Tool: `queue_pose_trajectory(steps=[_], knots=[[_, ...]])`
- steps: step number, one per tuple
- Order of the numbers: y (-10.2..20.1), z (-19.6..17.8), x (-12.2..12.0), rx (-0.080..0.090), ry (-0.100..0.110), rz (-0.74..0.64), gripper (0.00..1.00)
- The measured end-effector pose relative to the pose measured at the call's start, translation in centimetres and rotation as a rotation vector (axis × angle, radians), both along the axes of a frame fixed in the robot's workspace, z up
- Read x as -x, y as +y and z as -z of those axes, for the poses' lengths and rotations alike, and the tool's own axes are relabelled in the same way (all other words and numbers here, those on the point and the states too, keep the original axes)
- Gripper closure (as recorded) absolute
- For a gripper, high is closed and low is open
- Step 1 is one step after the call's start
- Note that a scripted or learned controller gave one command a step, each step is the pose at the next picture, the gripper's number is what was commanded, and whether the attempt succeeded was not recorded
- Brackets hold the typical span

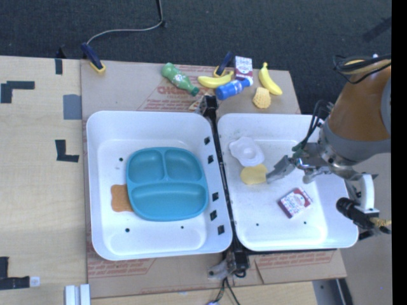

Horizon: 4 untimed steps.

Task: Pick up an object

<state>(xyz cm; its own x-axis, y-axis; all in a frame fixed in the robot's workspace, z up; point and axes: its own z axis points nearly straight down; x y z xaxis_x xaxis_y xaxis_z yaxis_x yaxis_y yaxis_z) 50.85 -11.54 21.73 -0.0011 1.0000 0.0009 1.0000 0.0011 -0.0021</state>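
In the right bin lie a yellow block, a clear-white cup-like piece just behind it, and a small red-and-white box toward the front. My gripper reaches in low from the right. Its tip is right beside the yellow block's right edge, above and to the left of the red-and-white box. I see nothing held in it. The left bin holds a blue divided plate with an orange-brown toast piece tucked at its left edge.
Behind the bins, on the cardboard, lie a green bottle, two toy bananas, a blue bottle, a small carton and a yellow piece. The arm's grey and orange body overhangs the right bin's right side.
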Motion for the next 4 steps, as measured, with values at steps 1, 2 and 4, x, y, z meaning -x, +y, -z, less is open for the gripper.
queue_pose_trajectory(steps=[1,2,4], knots=[[-6.0,12.2,0.4,0.004,-0.007,0.002,0.00],[-6.0,11.1,0.2,0.004,-0.012,0.002,1.00],[-1.6,7.8,2.5,0.000,0.000,0.000,0.00]])
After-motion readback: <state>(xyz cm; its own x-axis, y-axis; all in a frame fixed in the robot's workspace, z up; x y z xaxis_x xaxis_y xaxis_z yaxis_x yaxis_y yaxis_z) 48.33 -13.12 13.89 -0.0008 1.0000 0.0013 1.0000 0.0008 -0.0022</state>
